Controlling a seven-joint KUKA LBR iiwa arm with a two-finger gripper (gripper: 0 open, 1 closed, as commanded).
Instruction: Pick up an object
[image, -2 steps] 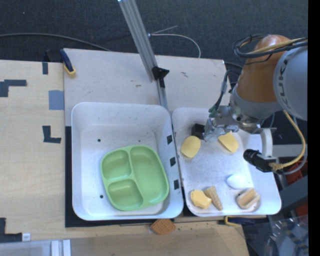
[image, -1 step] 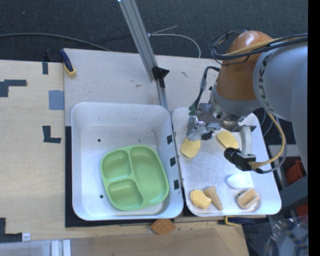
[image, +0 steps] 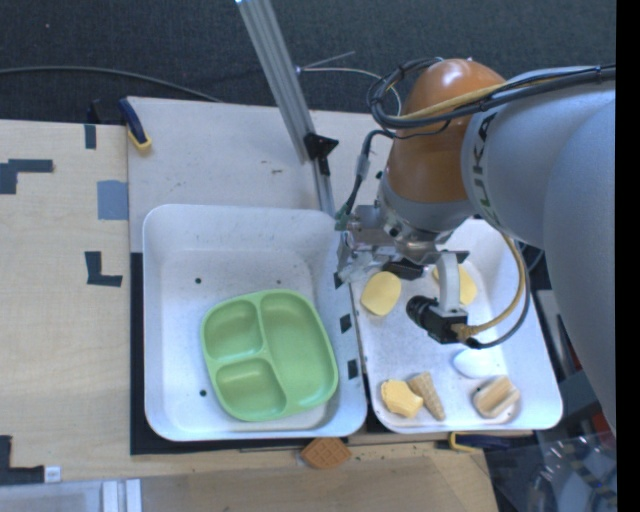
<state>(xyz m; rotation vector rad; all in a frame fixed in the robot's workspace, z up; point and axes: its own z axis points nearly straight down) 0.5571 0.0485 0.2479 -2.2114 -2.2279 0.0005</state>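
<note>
2 white bins (image: 160, 300) sit on the bench; gripper (image: 395, 270) hangs over a yellow toy (image: 381, 294), grip hidden, can't tell.

One fixed camera looks down slantwise on both shallow white plastic bins (image: 160, 300), seemingly from fairly close overhead.

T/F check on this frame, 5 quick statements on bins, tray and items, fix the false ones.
1. The green tray lies in the left bin. True.
2. The tray has three compartments. True.
3. The waffle cone sits in the left bin. False: it lies in the right bin, near the front edge.
4. The gripper is over the right bin, near a yellow round piece. True.
5. A brown cookie lies inside the green tray. False: it lies outside both bins, on the bench by their front edge.
</note>
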